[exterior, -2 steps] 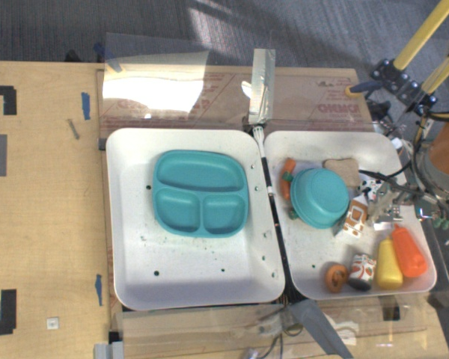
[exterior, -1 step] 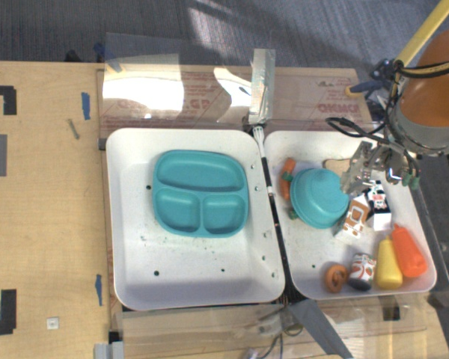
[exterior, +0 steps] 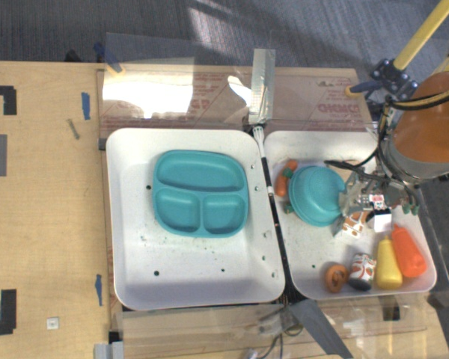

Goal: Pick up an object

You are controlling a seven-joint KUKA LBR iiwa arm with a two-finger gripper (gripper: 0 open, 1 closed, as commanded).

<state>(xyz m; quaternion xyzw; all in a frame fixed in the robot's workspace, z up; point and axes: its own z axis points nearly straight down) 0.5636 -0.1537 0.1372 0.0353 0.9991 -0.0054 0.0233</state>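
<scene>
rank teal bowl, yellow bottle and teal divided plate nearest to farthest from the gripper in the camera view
Measured from the gripper in the right bin:
1. teal bowl, just to its left.
2. yellow bottle, below it near the bin's front.
3. teal divided plate, in the left bin.

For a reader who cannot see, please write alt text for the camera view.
The grey arm's pincer hangs in the right bin beside a teal bowl, near a yellow bottle and an orange piece. The left bin holds a teal divided plate.
</scene>
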